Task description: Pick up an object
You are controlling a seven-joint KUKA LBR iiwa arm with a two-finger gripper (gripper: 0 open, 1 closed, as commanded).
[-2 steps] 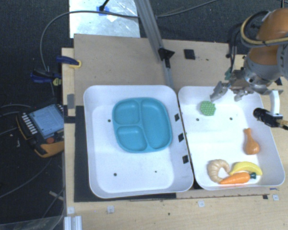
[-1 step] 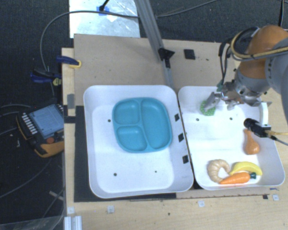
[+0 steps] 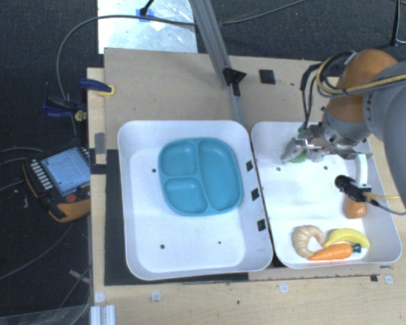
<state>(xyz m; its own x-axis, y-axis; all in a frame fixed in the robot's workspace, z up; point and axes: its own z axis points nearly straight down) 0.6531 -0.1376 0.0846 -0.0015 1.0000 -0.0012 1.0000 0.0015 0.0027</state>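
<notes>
My gripper [image 3: 296,152] is low over the far left part of the right bin [image 3: 304,195]. A small green thing [image 3: 299,158] shows right at its tip, partly hidden under it, and I cannot tell whether it is held. At the bin's near edge lie a pale curled shrimp-like toy [image 3: 306,238], a yellow banana [image 3: 348,236] and an orange carrot [image 3: 331,252], close together. A small orange ball-like thing [image 3: 355,210] sits near the right wall.
The left bin [image 3: 142,229] holds a blue divided plate [image 3: 200,176] in its far half. The bins' shared walls run between them at mid-view. The arm's grey body [image 3: 396,120] covers the far right corner of the right bin.
</notes>
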